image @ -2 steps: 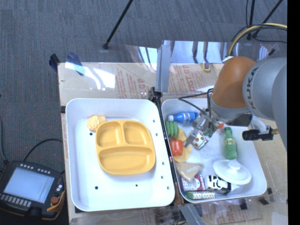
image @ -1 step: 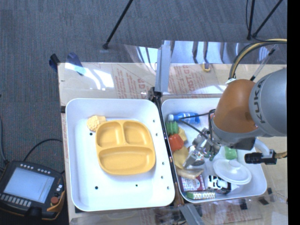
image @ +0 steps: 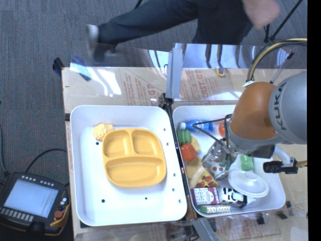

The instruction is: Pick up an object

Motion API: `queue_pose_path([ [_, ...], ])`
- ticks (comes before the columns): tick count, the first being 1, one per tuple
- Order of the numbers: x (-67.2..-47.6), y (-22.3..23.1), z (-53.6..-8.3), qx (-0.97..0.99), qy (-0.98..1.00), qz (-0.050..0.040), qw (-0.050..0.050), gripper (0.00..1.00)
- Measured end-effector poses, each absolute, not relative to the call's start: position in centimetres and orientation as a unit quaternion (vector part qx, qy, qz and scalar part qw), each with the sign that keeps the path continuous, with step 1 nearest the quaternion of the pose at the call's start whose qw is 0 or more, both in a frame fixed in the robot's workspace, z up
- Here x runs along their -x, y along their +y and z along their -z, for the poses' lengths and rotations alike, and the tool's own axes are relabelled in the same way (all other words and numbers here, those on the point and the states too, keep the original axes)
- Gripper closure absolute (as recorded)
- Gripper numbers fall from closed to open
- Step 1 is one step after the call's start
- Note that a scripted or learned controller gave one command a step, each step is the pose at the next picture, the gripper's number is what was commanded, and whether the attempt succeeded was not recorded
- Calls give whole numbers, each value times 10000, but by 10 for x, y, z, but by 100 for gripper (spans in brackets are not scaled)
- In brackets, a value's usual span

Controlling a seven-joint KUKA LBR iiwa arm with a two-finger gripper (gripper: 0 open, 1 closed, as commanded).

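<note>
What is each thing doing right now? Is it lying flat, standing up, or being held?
Yellow tray: lying flat in the left bin, right side up.
Yellow toy: lying by the tray's far left corner.
White lid: lying flat in the right bin, knob up.
Red box: lying flat in the right bin.
Gripper: low over the right bin's pile; hold unclear.

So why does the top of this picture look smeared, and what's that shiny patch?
In the camera view, the person walking past the bench is motion-blurred; the clear panel behind the bins catches bright glare; the yellow plate and left bin look sharp and evenly lit.
</note>
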State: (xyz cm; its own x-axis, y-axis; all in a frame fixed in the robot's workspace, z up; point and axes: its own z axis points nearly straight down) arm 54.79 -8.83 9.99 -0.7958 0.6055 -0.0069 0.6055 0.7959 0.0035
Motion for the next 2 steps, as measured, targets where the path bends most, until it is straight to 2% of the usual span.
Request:
queue_pose_path([
  [1, -548, -88, -99, -3193, 9477, -2, 33, 0],
  [2, -532, -91, -90, -3666, 9304, -14, 24, 0],
])
